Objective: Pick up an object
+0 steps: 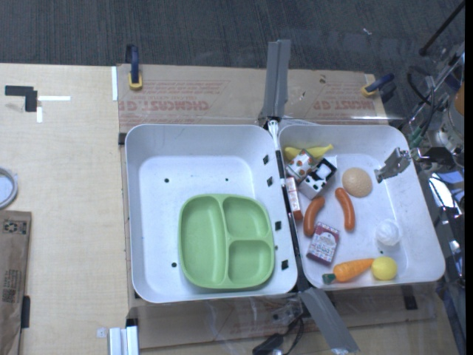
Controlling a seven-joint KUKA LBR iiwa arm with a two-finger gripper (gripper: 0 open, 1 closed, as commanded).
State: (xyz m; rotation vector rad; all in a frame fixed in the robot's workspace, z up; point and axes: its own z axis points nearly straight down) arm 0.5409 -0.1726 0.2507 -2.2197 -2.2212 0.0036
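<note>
Silver metal hand point(392, 165), dark cables behind, arm mostly cropped

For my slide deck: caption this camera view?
Claw over right bin of toy food; green plate in left bin.

We see bench point(59, 198) bearing two white bins: left bin point(148, 198), right bin point(414, 220) nearest gripper point(392, 165)

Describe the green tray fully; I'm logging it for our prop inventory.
The green tray is a pale green, plastic-looking divided plate with rounded corners and three compartments: one long section on its left, two smaller ones on its right. It lies flat, right side up, slightly rotated, on the floor of the left bin, toward the near edge.
</note>
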